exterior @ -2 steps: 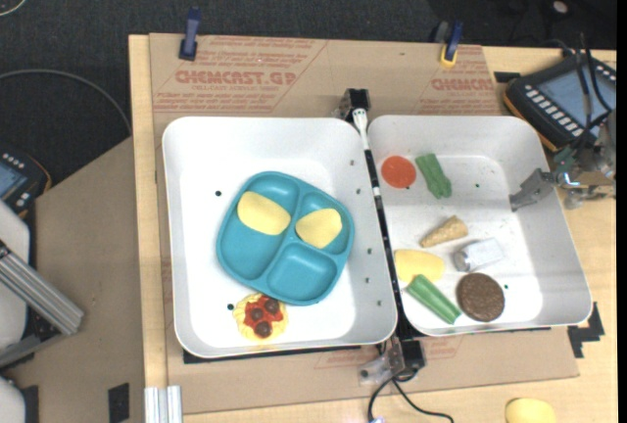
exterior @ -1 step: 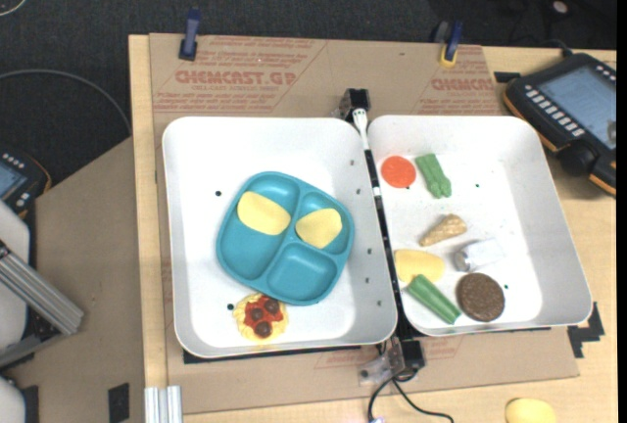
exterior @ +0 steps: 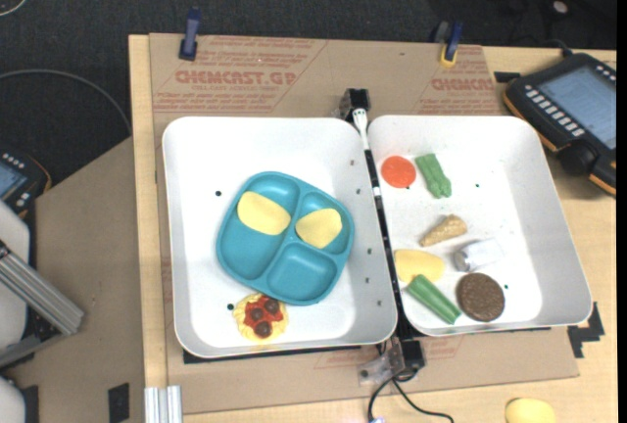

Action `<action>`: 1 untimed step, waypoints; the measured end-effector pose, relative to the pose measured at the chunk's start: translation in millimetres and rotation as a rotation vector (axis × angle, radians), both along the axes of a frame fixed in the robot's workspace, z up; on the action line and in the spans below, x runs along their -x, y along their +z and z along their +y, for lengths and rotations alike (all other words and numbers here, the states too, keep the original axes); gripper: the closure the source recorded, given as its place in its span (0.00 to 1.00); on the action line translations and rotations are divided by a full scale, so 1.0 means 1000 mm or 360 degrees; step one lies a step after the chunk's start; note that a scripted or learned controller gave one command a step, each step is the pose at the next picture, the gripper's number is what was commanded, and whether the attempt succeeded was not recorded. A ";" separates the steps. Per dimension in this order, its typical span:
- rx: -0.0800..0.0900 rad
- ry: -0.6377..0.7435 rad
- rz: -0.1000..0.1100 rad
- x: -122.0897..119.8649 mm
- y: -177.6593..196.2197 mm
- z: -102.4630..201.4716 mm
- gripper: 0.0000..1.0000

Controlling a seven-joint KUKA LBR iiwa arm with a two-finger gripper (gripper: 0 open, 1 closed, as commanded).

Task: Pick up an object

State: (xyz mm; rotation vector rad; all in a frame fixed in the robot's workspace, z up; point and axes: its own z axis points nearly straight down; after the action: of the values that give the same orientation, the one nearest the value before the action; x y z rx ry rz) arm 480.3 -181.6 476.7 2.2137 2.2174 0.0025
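From above we count two white bins. The left bin [exterior: 186, 215] holds one blue divided plate [exterior: 283, 238] bearing two yellow pieces [exterior: 265, 212], and one small pizza [exterior: 261, 315] by its near edge. The right bin [exterior: 529, 176] holds seven objects: one orange disc [exterior: 398, 171], two green pieces [exterior: 432, 174], one wedge [exterior: 444, 230], one yellow piece [exterior: 417, 264], one silver item [exterior: 473, 256] and one brown cookie [exterior: 481, 297] near its near-right corner.

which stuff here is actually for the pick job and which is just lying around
For the job (loose things that could be picked):
orange disc, green piece, tan wedge, grey lump, yellow piece, green stick, brown round, pizza slice

Just lying about:
blue clamps, handheld pendant, cardboard sheet
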 end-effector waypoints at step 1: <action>-0.0016 -0.0005 0.0036 0.003 -0.175 -0.003 1.00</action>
State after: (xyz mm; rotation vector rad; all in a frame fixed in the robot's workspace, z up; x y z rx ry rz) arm 477.6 -184.4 301.9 2.2334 2.2304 -0.0116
